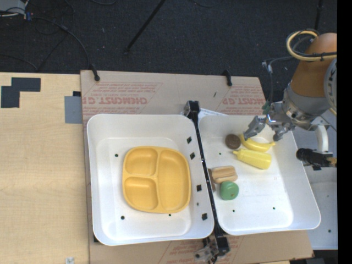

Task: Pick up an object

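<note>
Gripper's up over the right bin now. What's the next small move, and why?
Probably lower straight down: the gripper looks open and empty above the banana, with the yellow bottle and brown round piece close beside it.

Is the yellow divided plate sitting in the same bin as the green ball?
No: the yellow divided plate lies in the left bin, while the green ball sits in the right bin.

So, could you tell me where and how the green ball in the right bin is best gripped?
Take the green ball across its middle, coming straight down. It is round, so any width suits, but the wooden block touches its upper side; set the fingers left and right, where the bin floor is bare.
</note>
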Robot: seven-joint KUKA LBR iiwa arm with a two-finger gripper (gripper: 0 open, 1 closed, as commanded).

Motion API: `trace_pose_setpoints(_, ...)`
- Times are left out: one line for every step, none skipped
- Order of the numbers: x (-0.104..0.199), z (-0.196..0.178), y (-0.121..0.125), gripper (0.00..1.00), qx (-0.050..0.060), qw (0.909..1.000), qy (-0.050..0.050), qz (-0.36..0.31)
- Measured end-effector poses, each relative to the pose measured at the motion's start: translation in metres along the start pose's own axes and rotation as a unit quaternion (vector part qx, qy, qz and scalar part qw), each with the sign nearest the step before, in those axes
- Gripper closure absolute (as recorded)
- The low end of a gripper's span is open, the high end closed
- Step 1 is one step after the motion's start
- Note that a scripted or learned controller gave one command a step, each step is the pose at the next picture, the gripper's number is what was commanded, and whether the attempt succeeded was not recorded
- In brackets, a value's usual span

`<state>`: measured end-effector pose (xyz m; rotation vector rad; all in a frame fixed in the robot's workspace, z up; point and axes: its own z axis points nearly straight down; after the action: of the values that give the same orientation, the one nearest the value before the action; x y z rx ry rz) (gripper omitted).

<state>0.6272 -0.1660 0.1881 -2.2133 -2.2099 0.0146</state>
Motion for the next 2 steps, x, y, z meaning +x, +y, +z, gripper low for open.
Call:
trace_pose_setpoints(0.000, -0.008, 0.003, 0.00, -0.007, 1.0000, -0.001, -0.001)
trace_pose_setpoints(-0.008, 0.051, -0.001, 0.00, -0.004, 1.0000, -0.001, -0.001)
